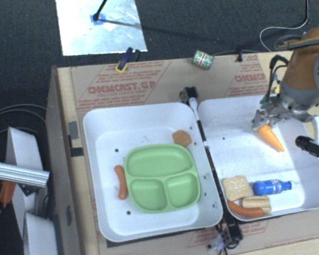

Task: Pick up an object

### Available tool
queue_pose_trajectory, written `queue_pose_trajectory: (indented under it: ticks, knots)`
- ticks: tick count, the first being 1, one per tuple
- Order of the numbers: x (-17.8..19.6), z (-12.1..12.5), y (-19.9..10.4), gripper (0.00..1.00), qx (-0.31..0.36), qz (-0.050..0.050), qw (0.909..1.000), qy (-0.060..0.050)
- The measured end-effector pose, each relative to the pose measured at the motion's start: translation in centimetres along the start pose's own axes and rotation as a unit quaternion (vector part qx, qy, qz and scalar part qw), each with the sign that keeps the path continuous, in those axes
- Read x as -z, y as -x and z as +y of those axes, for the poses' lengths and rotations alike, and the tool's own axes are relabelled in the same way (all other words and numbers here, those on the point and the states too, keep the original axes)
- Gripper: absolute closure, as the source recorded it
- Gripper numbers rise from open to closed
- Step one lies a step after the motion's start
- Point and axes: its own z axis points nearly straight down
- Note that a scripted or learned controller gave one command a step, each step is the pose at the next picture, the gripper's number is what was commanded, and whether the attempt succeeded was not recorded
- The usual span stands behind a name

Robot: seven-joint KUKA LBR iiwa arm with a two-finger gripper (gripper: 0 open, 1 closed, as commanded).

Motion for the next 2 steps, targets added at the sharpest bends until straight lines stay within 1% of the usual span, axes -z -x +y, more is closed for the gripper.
queue_pose_trajectory:
  ticks: [1, 2]
  knots:
    - [6.4, 0.2, -6.9, 1.0, 0.001, 0.001, 1.0, 0.0]
    - [8.9, -1.9, -14.3, 1.0, 0.001, 0.001, 1.0, -0.002]
